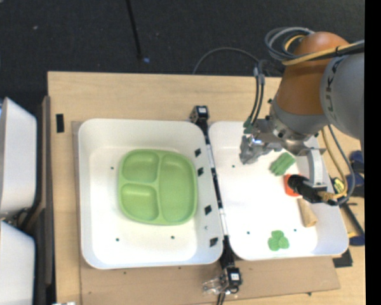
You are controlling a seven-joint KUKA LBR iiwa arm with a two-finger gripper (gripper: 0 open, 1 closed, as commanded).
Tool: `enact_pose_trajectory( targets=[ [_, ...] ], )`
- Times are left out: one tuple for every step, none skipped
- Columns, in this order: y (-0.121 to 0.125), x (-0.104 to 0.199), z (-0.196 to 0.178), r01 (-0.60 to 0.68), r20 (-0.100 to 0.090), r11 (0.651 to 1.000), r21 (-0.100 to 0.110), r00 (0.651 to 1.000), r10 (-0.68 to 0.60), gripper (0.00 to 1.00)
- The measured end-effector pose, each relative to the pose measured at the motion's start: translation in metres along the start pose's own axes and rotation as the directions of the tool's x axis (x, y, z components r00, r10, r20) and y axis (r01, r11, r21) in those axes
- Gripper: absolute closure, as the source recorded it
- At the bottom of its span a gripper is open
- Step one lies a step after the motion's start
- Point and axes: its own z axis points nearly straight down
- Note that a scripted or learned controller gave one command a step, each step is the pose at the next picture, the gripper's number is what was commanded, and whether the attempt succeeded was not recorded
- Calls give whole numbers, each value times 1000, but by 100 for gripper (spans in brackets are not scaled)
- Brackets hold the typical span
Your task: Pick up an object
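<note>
My gripper point(250, 150) hangs over the upper part of the right bin point(254, 202), under the grey wrist and orange band. A light green ridged piece point(282, 164) lies just to its right, apart from it. Below that sits a small red-orange object point(289, 184), partly covered by the robot's own hardware. A tan wooden peg point(308, 215) lies near the bin's right wall. A small green leafy-shaped item point(279, 241) rests close to the front edge. I see nothing held under the gripper.
The left bin point(95, 170) holds a light green divided plate point(157, 185) near its middle. A black-clipped divider runs between the two bins. White boxes stand off the bench at the far left.
</note>
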Motion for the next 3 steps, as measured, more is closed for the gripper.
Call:
enact_pose_trajectory(
  targets=[
    [-3,46,-5,0,0,1000,2,1000,0,100],
    [-10,90,-2,-1,0,1000,3,1000,1,100],
    [-20,132,-2,0,0,1000,5,1000,0,100]
  ],
)
